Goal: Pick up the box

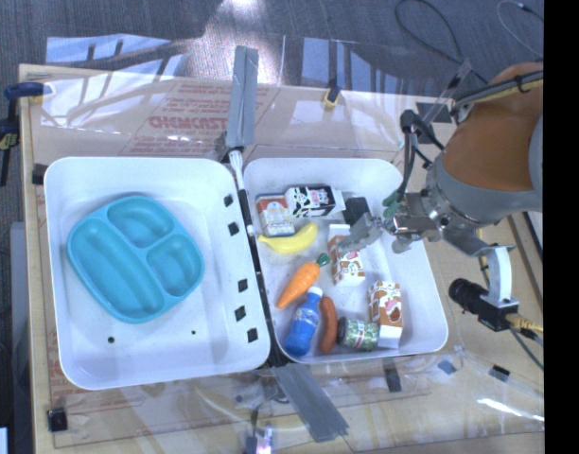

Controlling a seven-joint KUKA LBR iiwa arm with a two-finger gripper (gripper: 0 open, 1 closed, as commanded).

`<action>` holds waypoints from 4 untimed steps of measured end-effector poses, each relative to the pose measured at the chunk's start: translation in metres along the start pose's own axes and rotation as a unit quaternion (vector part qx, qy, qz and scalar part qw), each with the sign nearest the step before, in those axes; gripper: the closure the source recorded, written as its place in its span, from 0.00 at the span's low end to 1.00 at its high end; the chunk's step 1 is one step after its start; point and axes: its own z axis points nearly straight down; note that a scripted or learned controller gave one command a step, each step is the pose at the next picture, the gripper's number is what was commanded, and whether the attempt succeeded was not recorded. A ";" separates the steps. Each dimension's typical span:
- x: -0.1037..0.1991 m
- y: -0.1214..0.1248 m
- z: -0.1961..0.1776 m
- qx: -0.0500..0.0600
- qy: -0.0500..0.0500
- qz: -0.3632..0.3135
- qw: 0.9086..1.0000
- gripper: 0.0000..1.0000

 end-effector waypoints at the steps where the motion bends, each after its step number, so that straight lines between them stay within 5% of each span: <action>1: -0.035 0.027 0.156 -0.001 0.000 -0.026 1.000 0.00; 2: -0.032 0.041 0.177 -0.015 -0.004 0.000 1.000 0.00; 3: -0.033 0.044 0.165 -0.018 -0.006 -0.003 1.000 1.00; 4: 0.020 -0.014 0.194 0.000 0.000 -0.034 0.999 1.00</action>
